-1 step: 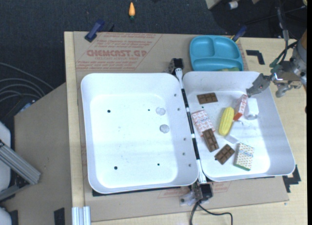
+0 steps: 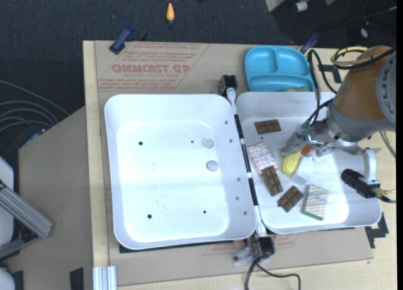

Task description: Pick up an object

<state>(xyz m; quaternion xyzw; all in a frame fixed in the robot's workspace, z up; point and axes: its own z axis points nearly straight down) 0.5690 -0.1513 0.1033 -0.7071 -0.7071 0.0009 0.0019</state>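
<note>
Right bin (image 2: 352, 219), lower right of frame: yellow object (image 2: 290, 163) just lower-left of gripper (image 2: 305, 145). Cannot tell gripper state.

Grey KUKA arm with the orange band above the wrist (image 2: 371, 90) is reaching in from the right edge, wrist pitched down and pointing left. Two-finger metal gripper (image 2: 301, 145) is sitting low at the arm's tip. Finger spacing isn't resolving at this angle, too blurred to call.
</note>
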